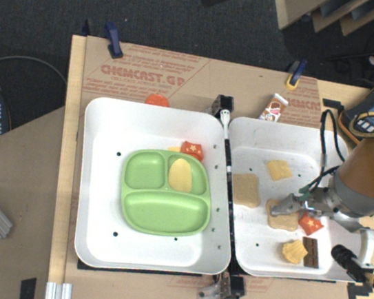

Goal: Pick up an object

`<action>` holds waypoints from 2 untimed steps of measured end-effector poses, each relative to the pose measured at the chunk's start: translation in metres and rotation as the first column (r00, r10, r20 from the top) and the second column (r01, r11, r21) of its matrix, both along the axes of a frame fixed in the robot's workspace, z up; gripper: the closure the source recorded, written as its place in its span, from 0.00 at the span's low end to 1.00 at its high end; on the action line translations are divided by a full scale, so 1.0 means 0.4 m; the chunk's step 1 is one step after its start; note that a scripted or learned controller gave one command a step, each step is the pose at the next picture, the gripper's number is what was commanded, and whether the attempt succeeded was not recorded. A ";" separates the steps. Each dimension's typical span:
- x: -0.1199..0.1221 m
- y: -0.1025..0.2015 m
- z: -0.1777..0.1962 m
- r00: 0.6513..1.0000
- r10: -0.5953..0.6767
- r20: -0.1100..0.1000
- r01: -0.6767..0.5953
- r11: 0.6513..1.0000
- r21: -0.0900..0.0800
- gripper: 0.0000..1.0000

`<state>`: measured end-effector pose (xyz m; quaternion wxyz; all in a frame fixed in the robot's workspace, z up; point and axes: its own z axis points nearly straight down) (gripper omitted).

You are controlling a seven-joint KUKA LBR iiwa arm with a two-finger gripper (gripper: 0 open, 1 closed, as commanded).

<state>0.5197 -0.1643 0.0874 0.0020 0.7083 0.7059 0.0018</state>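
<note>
Gripper [298, 205]: low in the right bin [249, 256], reaching in from the right edge; its metal fingertips sit right at the tan slab, but whether they are parted or closed cannot be made out, and nothing is seen clamped between them
Tan slab [281, 216]: flat, rough-edged, bread-like piece near the middle of the right bin, touching or just under the gripper tip
Red piece [311, 226]: small, glossy, angular block just right of the tan slab, below the wrist
Square tan piece [245, 189]: flat, matte, toast-like, near the right bin's left wall
Yellow chip [279, 169]: small, irregular, in the upper part of the right bin, apart from the rest
Front pair: a crumpled yellow lump [293, 252] touching a dark brown bar [311, 252], near the bin's front wall
Left bin [97, 167]: shallow, white, rounded corners; holds a green divided tray [162, 211] with smooth moulded compartments
Tray contents: pale yellow oval [181, 174] in the upper right compartment; a red block [192, 150] lies just beyond the tray's top rim
Open room: bare white floor in the right bin's lower left and upper right; the arm [370, 180] crowds its right side
</note>
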 end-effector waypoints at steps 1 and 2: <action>0.212 0.006 0.141 1.000 0.008 0.008 -0.008 1.000 -0.004 0.00; 0.083 0.072 -0.016 1.000 0.002 -0.013 -0.002 1.000 0.004 0.00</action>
